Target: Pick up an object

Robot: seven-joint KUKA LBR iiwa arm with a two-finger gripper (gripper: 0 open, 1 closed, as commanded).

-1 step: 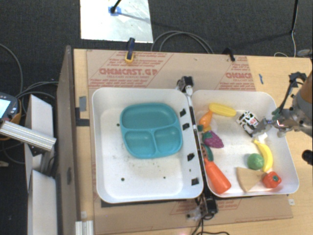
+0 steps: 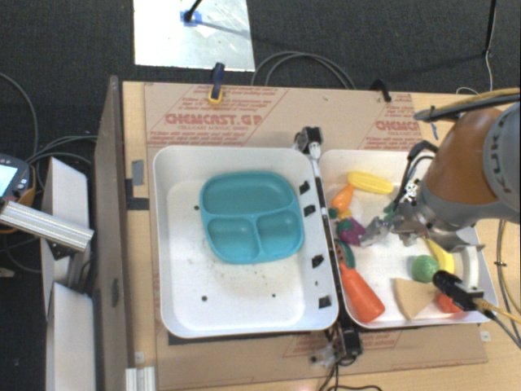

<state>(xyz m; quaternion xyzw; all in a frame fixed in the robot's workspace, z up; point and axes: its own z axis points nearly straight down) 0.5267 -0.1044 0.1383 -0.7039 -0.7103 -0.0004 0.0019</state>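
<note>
Grey arm (image 2: 480,169) reaches into right bin (image 2: 383,316); jaws (image 2: 376,230) low beside purple toy (image 2: 352,231), their state cannot be told. Teal tray (image 2: 251,217) lies in left bin (image 2: 183,300).

Dark carpet (image 2: 65,47) all round, black cables (image 2: 24,108) snaking across it. A silvery sheet (image 2: 195,23) lies up top, and brown printed cardboard (image 2: 244,112) covers the bench.
</note>
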